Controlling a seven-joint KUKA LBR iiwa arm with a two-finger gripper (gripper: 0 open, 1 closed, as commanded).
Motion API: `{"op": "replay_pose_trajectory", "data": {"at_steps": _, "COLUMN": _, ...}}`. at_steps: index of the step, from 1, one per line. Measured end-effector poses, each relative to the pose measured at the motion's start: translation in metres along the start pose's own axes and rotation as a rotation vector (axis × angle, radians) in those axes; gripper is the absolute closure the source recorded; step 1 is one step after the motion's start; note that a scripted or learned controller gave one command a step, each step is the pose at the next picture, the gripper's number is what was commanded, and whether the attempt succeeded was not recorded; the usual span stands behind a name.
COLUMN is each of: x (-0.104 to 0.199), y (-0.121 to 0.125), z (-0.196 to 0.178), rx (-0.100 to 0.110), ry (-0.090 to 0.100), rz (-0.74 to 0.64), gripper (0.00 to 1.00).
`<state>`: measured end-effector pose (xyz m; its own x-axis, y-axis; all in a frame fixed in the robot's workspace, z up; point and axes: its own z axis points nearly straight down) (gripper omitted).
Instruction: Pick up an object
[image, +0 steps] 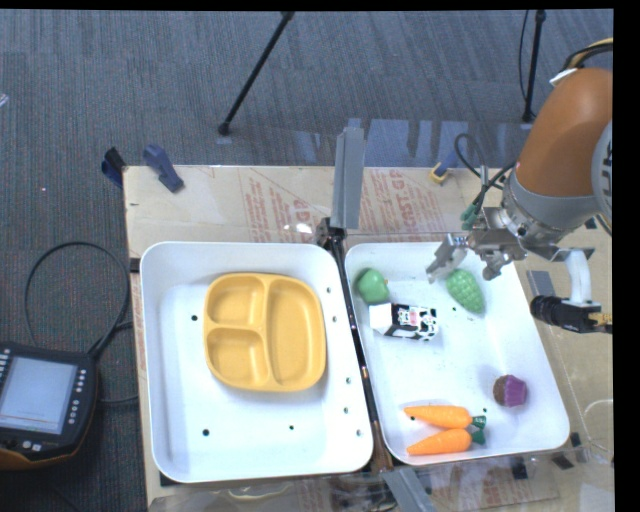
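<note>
Corn (465, 291): green, bumpy, oval.
Tray (266, 331): yellow, smooth, three-section.
Gripper (468, 262): far right, above corn, fingers spread wide, holding nothing.

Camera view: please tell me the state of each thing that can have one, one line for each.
gripper: open, above the right bin's far side, holding nothing.
green bumpy toy: lying in the right bin, just below the gripper.
yellow tray: flat in the left bin.
milk carton: lying on its side.
two carrots: lying side by side.
purple toy: resting near the right wall.
</note>
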<state>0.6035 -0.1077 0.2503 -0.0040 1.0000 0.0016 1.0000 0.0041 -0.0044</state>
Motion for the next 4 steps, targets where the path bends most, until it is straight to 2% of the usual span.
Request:
{"op": "replay_pose_trajectory", "data": {"at_steps": 1, "x": -0.035, "y": 0.041, "z": -0.012, "rx": -0.004, "ry": -0.003, "rz": -0.137, "gripper": 0.0}}
{"op": "replay_pose_trajectory", "data": {"at_steps": 2, "x": -0.072, "y": 0.04, "z": 0.044, "rx": 0.003, "ry": 0.0, "rz": -0.047, "gripper": 0.0}}
{"op": "replay_pose_trajectory", "data": {"at_steps": 3, "x": -0.099, "y": 0.042, "z": 0.147, "rx": -0.005, "ry": -0.001, "rz": -0.082, "gripper": 0.0}}
{"op": "replay_pose_trajectory", "data": {"at_steps": 4, "x": -0.099, "y": 0.043, "z": 0.162, "rx": -0.004, "ry": 0.003, "rz": -0.065, "gripper": 0.0}}
